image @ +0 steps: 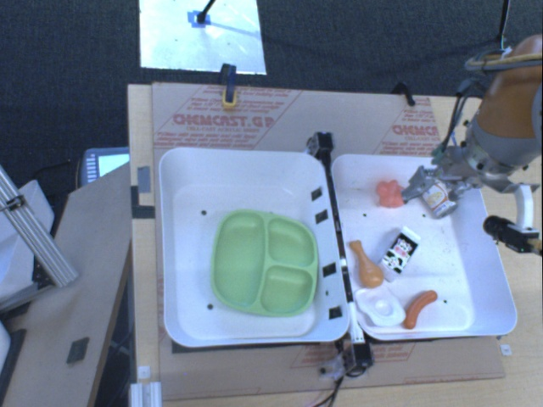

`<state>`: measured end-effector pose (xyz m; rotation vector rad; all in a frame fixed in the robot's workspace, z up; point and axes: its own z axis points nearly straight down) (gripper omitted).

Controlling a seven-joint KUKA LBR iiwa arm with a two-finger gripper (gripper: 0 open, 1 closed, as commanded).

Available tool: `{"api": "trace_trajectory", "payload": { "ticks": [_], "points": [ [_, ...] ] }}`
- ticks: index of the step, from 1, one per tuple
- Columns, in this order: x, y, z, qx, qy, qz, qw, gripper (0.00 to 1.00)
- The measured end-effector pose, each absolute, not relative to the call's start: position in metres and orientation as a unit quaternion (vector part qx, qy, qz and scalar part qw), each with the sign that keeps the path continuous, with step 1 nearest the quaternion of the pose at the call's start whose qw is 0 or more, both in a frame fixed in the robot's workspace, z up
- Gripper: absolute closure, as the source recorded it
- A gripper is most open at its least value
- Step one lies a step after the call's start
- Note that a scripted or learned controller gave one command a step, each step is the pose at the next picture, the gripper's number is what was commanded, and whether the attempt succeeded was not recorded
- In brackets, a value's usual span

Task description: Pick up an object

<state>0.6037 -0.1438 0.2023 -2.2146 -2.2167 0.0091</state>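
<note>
With the claw (434, 195) apparently closed on a small can (437, 198) just right of the pink toy (389, 193), it should lift straight up, slowly.

A pink toy (389, 193) is lying near the far wall of the right bin (488, 253); a small can (436, 198) is sitting tilted just right of it, under the gripper (430, 186); a black-and-white carton (400, 253) is lying aslant mid-bin; an orange drumstick (366, 264) is resting just left of the carton; a white fried egg (379, 305) is lying by the near wall, a sausage (419, 308) beside it.
</note>
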Motion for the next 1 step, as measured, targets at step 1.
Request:
{"api": "trace_trajectory", "payload": {
  "ticks": [1],
  "points": [
    [0.6064, -0.1436, 0.2083, -0.706, -0.708, -0.0003, 0.000, 0.00]
  ]
}}
